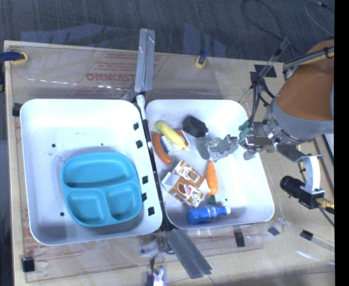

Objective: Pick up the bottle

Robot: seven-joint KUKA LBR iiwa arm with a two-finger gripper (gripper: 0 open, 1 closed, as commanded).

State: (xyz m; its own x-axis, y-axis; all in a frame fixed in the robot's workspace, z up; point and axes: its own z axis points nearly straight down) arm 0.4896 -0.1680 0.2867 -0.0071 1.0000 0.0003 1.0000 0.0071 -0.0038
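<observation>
The bottle (205,214) is blue with a white cap and lies on its side by the front wall of the right bin (253,189). Its cap points right. My gripper (217,148) is over the middle of the right bin, well behind the bottle and just above the upper end of an orange carrot (211,178). Nothing shows in its grasp. The grey arm with its orange band reaches in from the right.
In the right bin lie a yellow banana (172,135), an orange-red sausage (161,148), a black lump (195,126) and a patterned carton (185,183) just left of the bottle. The left bin (37,130) holds a blue compartment tray (102,187).
</observation>
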